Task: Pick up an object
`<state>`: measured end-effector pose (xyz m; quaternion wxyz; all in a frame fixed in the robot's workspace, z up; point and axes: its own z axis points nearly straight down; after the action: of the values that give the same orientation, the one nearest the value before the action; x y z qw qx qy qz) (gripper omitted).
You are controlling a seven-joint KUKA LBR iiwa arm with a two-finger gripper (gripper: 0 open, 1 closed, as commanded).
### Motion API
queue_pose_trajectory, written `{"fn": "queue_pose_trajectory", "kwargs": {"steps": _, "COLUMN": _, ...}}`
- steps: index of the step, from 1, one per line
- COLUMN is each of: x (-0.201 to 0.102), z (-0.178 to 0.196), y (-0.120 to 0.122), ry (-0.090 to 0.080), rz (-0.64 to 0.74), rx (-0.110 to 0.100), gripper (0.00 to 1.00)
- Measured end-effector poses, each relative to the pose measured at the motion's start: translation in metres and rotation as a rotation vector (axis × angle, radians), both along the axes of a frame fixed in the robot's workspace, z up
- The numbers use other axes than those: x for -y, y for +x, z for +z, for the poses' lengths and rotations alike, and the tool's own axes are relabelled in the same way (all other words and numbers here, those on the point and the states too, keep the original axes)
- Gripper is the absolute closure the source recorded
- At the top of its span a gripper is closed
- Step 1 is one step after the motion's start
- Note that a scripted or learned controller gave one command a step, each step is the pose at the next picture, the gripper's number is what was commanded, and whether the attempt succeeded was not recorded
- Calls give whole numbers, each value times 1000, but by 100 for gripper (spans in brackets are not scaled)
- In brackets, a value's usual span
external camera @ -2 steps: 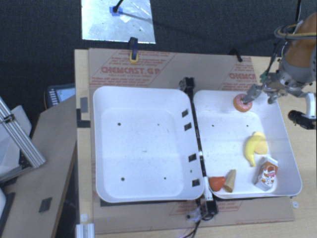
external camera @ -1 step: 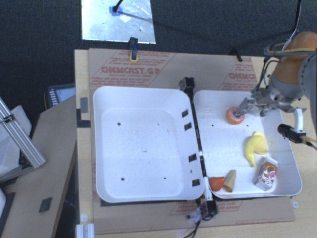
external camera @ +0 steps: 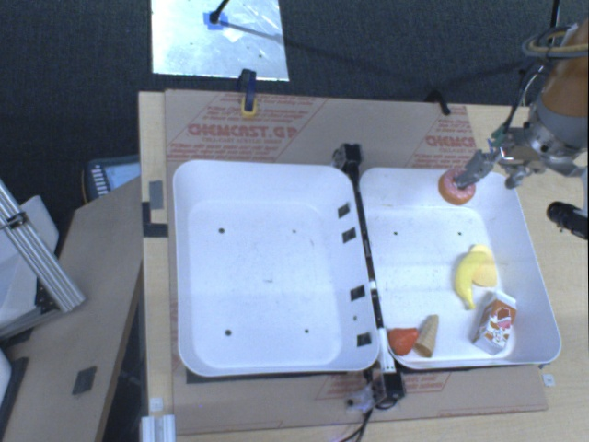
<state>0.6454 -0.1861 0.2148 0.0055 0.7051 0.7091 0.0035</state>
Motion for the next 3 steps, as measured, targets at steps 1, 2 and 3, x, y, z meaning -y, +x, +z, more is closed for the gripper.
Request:
{"fn": "queue_pose_trajectory", "kwargs": {"steps": 1, "x": 21, "z": -121, "y": -10, "ry": 4, "rz": -6, "rx": -20, "gripper": 0}}
{"fn": "queue_pose_trajectory", "kwargs": {"steps": 2, "x": -22, "z": 13, "y": -40, "ry": 1, "rz": 1, "rx": 0, "gripper": 0}}
{"fn": "queue_pose_trajectory", "kwargs": {"steps": 3, "x": 23, "z": -84, "y": -61, "ry": 3, "rz": -8, "rx": -18, "gripper": 0}}
